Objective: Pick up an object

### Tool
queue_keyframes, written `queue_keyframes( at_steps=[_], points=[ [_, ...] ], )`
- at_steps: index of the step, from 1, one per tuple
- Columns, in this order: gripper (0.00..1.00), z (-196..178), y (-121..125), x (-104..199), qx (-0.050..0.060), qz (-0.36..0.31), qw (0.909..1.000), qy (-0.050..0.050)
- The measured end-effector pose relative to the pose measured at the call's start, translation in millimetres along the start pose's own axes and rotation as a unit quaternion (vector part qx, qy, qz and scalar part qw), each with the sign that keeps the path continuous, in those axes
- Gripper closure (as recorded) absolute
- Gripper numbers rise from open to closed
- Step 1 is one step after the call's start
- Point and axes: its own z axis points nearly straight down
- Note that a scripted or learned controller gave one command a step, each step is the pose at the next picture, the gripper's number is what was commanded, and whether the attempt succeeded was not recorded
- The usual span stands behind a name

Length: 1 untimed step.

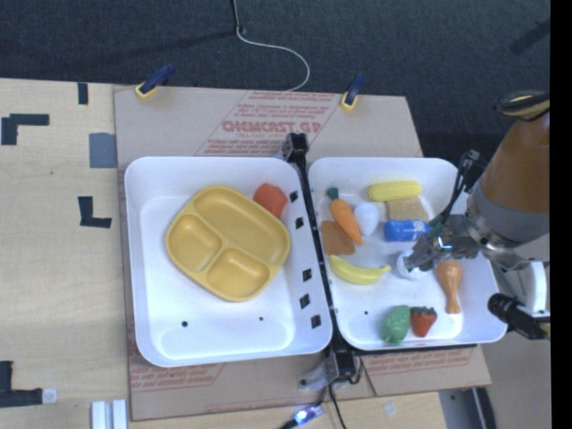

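**Right bin: gripper low among the toy food**

Nearest the camera, at the near edge of the right bin, lie a green vegetable and, touching its right side, a strawberry. Just beyond them, to the right, lies a drumstick, roughly upright in the view, with its thick end toward the gripper.

The gripper is low in the right bin, reaching in from the right. Whether its fingers are open or closed cannot be told. The drumstick is just right of the fingertips; a banana lies just to their left, and a blue item lies just beyond them.

Farther left in this bin are a carrot, a brown piece beside it, and a white item. At the far side lie a corn cob and a tan block.

The left bin contains a yellow divided plate. A red-orange item touches the plate's far right edge.
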Motion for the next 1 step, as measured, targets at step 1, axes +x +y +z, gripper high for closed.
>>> queue_keyframes(
  at_steps=[1],
  points=[
    [1.0,9.4,13.6,58.9,0.002,-0.002,1.0,0.001]
  ],
)
